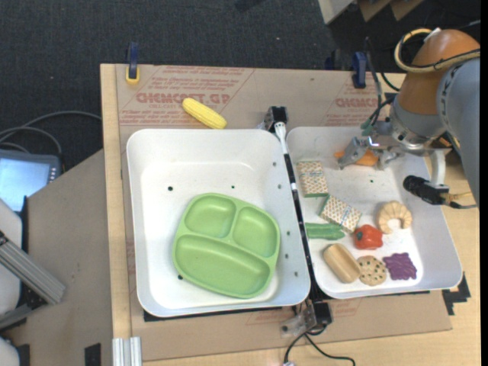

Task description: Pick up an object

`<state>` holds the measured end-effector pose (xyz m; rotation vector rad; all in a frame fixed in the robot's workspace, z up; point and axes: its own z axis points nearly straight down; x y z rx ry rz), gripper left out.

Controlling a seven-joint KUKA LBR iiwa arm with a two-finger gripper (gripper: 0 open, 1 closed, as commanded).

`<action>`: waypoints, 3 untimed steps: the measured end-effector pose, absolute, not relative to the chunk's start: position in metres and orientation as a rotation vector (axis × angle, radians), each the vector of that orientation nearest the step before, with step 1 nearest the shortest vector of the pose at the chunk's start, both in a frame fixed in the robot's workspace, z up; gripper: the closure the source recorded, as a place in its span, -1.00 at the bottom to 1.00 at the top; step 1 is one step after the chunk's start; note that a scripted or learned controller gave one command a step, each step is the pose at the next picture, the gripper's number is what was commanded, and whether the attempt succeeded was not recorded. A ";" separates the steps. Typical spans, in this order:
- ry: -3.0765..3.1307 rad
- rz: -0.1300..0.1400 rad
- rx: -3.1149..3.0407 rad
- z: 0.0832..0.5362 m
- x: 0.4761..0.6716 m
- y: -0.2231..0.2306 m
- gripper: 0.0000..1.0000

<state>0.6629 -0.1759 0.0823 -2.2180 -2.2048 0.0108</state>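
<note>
The gripper (364,152) sits at the right bin's (442,261) twelve o'clock over a small orange piece (369,158) — I cannot tell its state — likely light, stiff, slick plastic, best pinched across its narrow middle.

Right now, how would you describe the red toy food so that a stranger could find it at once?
Look at the right white bin, in its near half among the toy foods. The red tomato lies just below the croissant and above the round cookie. It is the only red thing there, with a small green top.
</note>
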 end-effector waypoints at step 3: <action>-2.211 0.008 -2.207 0.082 0.664 -0.210 -1.00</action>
